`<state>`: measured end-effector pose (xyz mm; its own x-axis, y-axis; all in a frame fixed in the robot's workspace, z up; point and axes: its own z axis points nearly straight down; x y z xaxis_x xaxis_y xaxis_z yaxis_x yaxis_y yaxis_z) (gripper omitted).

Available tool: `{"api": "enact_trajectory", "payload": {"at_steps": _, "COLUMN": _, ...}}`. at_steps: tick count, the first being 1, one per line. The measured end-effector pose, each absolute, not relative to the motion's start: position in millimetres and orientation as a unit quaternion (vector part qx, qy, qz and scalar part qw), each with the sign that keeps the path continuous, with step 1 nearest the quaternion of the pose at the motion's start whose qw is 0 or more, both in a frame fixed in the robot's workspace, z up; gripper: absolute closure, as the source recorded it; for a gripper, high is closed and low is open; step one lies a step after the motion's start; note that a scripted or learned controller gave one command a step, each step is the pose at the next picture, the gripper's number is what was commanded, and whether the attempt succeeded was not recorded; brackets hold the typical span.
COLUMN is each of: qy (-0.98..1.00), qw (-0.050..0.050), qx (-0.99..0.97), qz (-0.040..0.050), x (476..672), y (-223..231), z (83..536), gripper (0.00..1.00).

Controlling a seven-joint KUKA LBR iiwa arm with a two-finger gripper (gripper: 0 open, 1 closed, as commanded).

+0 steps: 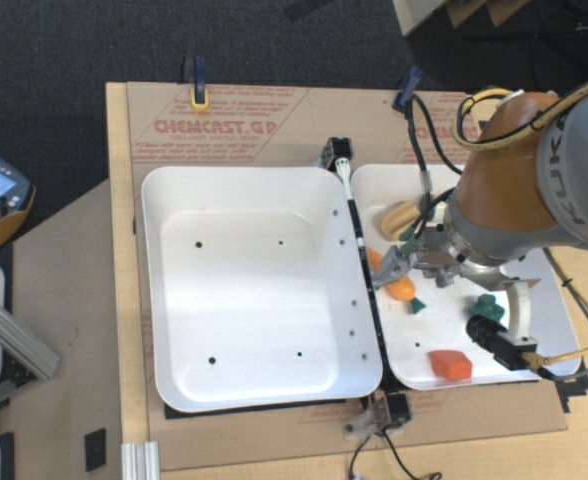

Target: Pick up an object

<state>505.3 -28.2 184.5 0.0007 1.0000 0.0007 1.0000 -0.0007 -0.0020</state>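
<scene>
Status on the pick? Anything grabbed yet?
Done: arm is down over the right bin. In hand: gripper sits low by the orange ball, nothing visibly between its fingers. Left: grasp and lift. Red block, tan block and green piece lie untouched.

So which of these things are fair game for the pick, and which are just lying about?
For the pick, all in the right bin:
orange ball
red block
tan wooden piece
dark green piece

Just lying about:
left bin
cardboard sheet
yellow clamp
</scene>
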Motion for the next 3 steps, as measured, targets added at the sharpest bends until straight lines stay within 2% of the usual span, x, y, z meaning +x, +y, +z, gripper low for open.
{"api": "enact_trajectory", "payload": {"at_steps": 1, "qy": -0.707, "qw": 0.0, "qx": -0.707, "qz": -0.0005, "x": 506.2, "y": -27.9, "z": 194.8, "gripper": 1.0}}
{"api": "enact_trajectory", "payload": {"at_steps": 2, "qy": -0.709, "qw": -0.006, "qx": -0.705, "qz": -0.0066, "x": 511.1, "y": -6.8, "z": 331.3, "gripper": 1.0}}
{"api": "enact_trajectory", "payload": {"at_steps": 3, "qy": -0.709, "qw": 0.002, "qx": -0.705, "qz": -0.0001, "x": 478.1, "y": 47.8, "z": 338.2, "gripper": 1.0}}
